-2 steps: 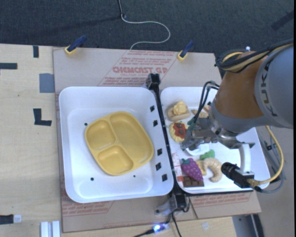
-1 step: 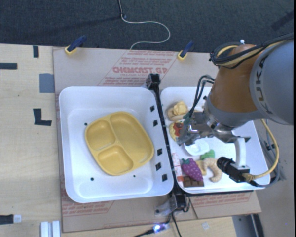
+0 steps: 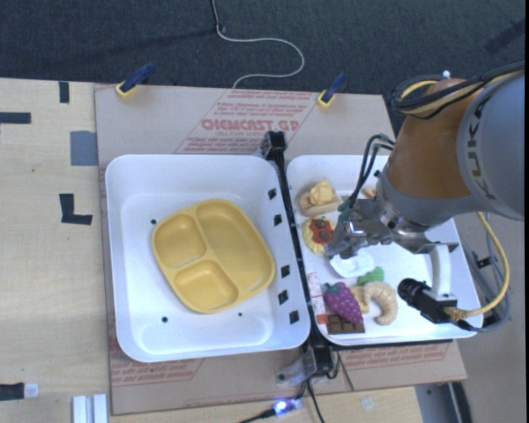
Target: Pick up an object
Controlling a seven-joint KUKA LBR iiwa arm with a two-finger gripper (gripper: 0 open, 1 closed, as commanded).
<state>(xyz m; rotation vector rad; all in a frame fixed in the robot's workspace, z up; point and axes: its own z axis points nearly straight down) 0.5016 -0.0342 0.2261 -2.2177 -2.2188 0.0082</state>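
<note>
The grey arm [image 3: 463, 161] with its orange band reaches in from 3 o'clock and hangs over the right-hand white bin [image 3: 465, 322]. Its claw [image 3: 351, 236] sits low over the middle of that bin, above a small white piece [image 3: 354, 263]; whether the claw stands wide or narrow cannot be told, since the wrist hides it from above.

The toy foods lie in the right bin, mostly along its left half. At 12 o'clock from the claw lies a tan pastry-like piece [image 3: 318, 196]. Just at 9 o'clock from the claw is a red and orange pizza-like slice [image 3: 320, 233]. Toward 6 o'clock lie a purple bunch of grapes [image 3: 342, 300], a small green piece [image 3: 370, 278], a pale croissant [image 3: 382, 300], and a dark brown block [image 3: 343, 326] at the bin's near rim.

The left-hand white bin [image 3: 132, 201] holds a yellow three-compartment tray [image 3: 213, 254], tilted on the bin floor. Both bins rest on a cardboard sheet [image 3: 247, 122] laid on the wooden counter [image 3: 35, 263], with yellow-and-blue clamps [image 3: 134, 78] at the sheet's far edge.
</note>
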